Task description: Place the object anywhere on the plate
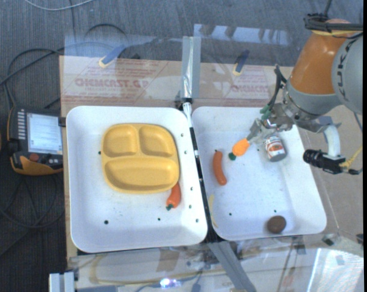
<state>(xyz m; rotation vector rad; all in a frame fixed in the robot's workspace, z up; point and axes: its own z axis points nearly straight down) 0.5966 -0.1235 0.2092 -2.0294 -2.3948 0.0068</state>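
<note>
Nothing sits on the yellow three-compartment plastic plate (140, 157) yet, so as I read it the task is barely begun. I'll place everything against that plate, working from the near edge of the bench outward.

Nearest me, well off to the plate's right and closer to the camera, a small round brown object (276, 224) lies in the near corner of the right white bin (293, 215). Touching or just off the plate's near-right corner, a small orange-red toy carrot with a green stem (173, 196) rests on the floor of the left white bin (86, 224), beside the plate and not on it. Across the divider, right of the plate, an orange-red sausage-shaped toy (220, 167) lies loose on the right bin's floor.

Farther right, about level with the plate's far half, a bright orange toy carrot with a green tip (238, 148) lies just at the tips of the two-finger gripper (257, 132). I cannot tell from this angle how far apart the fingers stand, nor whether they have hold of that carrot or merely hover next to it. A small silver can (274, 148) sits just beyond it, under the wrist.

If the bright carrot is the target, it is in the right bin, well apart from the plate. What remains, in my judgement, is a confirmed grasp, a lift, a carry across the divider and a release over any compartment.
</note>
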